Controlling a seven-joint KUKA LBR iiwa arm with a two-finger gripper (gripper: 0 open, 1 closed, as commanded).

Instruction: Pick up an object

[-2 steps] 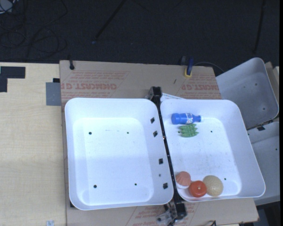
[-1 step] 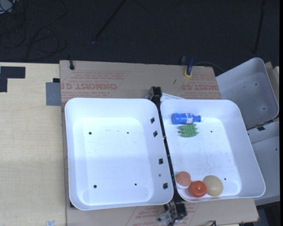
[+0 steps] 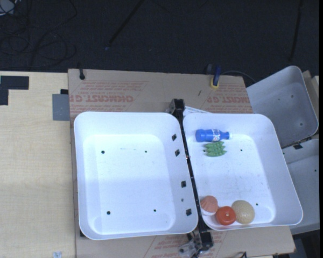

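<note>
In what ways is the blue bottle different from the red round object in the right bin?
The blue bottle is long and lies on its side, while the red round object is compact and ball-like. The bottle lies near the far side of the right bin, next to a green item; the red object sits at the near edge, between a pinkish piece and a tan ball. Both are in the same bin.

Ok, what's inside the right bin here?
The right bin holds a blue bottle and a green toy near its far-left corner, plus three round pieces clustered at its near edge. Nothing looks covered.
</note>
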